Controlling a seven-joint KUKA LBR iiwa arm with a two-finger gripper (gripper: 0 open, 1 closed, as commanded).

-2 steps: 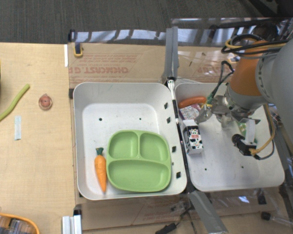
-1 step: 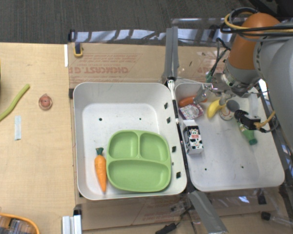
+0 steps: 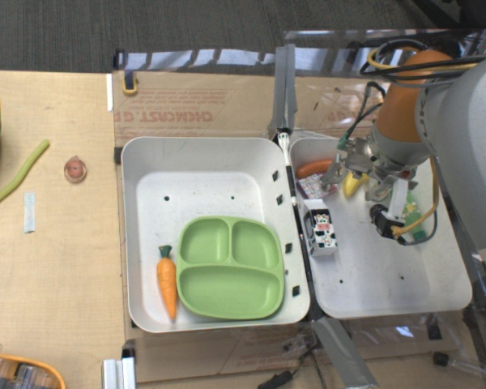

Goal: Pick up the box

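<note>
Small white printed cardboard box point(image 3: 320, 232) lying at left edge of right white bin point(image 3: 405, 286), long axis running near-far. Two-finger gripper point(image 3: 358, 177) hovering farther and rightward, near a yellow item; jaw opening impossible to tell.

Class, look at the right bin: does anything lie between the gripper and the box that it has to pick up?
Nothing visible does. The box lies at the right bin's left wall, with bare white floor between it and the gripper. The orange item and the yellow item sit farther back, beside the gripper, off that path.
</note>
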